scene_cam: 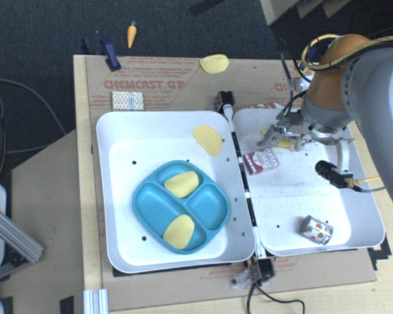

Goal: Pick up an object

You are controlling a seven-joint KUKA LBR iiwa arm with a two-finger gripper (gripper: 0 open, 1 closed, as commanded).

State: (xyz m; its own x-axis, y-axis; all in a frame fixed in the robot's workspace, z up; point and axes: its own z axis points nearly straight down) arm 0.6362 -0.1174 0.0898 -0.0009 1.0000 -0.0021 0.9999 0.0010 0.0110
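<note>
overhead, the arm's tool [285,134] hovered low in the right bin [354,234] beside a red-and-white packet [261,161]; whether it was spread could not be told.

The arm [373,77] runs off the right edge; its tool's [281,133] fingers are indistinct.

Gripper [280,133] low in right bin [354,234], near red-white packet [261,161]; blue tray [213,205] in left bin [118,149].

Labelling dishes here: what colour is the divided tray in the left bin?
Blue tray, clear in the camera view.
</note>
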